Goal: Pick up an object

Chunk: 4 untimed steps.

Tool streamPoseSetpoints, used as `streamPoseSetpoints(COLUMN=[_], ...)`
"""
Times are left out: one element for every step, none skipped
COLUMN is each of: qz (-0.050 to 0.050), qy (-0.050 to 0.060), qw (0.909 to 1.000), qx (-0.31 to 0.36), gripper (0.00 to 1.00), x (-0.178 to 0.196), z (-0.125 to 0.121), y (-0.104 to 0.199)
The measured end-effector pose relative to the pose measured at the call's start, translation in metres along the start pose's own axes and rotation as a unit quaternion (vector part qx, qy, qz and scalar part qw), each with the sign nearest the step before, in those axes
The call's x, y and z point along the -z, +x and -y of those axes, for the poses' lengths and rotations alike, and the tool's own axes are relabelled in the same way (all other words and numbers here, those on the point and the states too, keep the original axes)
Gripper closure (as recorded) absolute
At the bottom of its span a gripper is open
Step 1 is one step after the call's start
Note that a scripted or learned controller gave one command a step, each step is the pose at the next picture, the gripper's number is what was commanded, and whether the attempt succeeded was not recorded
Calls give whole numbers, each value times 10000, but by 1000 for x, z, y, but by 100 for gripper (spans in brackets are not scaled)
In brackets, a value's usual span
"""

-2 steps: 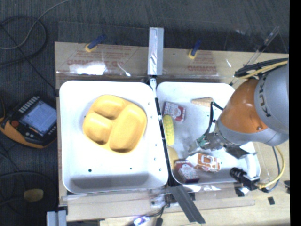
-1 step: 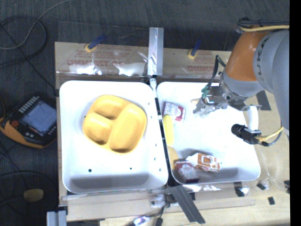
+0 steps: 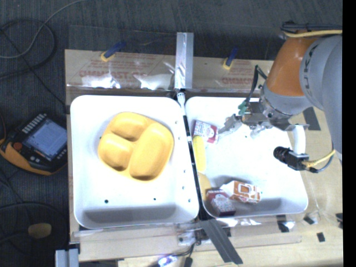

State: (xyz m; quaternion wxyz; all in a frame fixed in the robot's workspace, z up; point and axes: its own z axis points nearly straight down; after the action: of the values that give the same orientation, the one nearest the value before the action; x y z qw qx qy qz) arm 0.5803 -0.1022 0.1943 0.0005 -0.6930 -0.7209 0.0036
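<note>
From my remote station I see the grey arm with the orange band [image 3: 297,65] coming in from the upper right of the frame, and its two-finger gripper [image 3: 243,121] hangs over the upper middle part of the right white bin [image 3: 289,204]. The fingers are blurred and partly hidden by the wrist, so I cannot tell if they are wide or narrow, and I see nothing between them. The nearest thing for the task is the small white and dark-red packet [image 3: 204,130], which lies at the upper left of this bin, just to the left of the gripper and a little lower in the picture. I judge that the coming move depends on this relation: the claw must go a short way toward the left of the frame and then go down. Just below the packet lies a long yellow banana-like object [image 3: 198,153], with its long axis running up and down the frame along the left wall of the bin, so a grasp across it looks possible too. An orange and white carton [image 3: 246,191] and a dark red box [image 3: 221,201] lie near the bottom edge, farther from the claw. A big yellow soft-looking lump [image 3: 135,145] fills the middle of the left white bin [image 3: 83,149], well apart from the arm.
</note>
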Motion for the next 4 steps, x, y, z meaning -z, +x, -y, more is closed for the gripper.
streamPoseSetpoints(qz=[-12, 23, -13, -66], qy=[-65, -133, -108, -112], qw=[9989, 9969, 9970, 9996], qx=[469, 773, 766, 259], gripper=[0, 0, 100, 100], x=[-105, -105, -99, -104], z=[46, 86, 86, 89], y=[-13, -5, -4, -25])
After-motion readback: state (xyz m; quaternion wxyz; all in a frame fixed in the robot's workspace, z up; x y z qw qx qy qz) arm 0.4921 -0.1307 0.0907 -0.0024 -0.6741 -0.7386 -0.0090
